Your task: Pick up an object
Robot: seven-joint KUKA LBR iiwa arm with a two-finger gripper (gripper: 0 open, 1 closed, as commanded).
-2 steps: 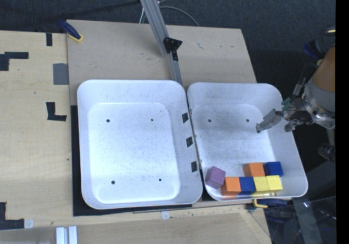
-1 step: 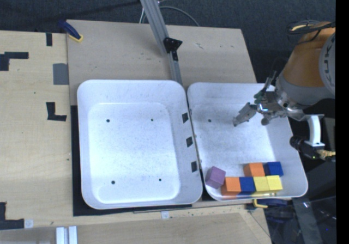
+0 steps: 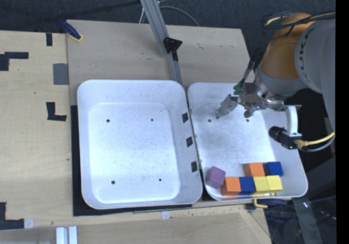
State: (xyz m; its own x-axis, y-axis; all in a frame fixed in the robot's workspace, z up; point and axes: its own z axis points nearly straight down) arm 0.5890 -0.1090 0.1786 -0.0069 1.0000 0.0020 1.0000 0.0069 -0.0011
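Observation:
Several small blocks lie along the near edge of the right bin (image 3: 229,139): a purple block (image 3: 216,176), an orange block (image 3: 233,184), a blue block (image 3: 247,184), two yellow blocks (image 3: 268,183), plus another orange block (image 3: 253,170) and blue block (image 3: 274,169) behind them. My gripper (image 3: 235,111) hangs over the far half of the right bin, well away from the blocks. It is open, fingers spread, with nothing between them.
The left bin (image 3: 133,139) sits beside the right one, with small black clips along their shared wall. A slanted metal pole (image 3: 158,19) crosses the bench behind the bins. A cable and connector (image 3: 289,138) hang from the arm over the right bin's right rim.

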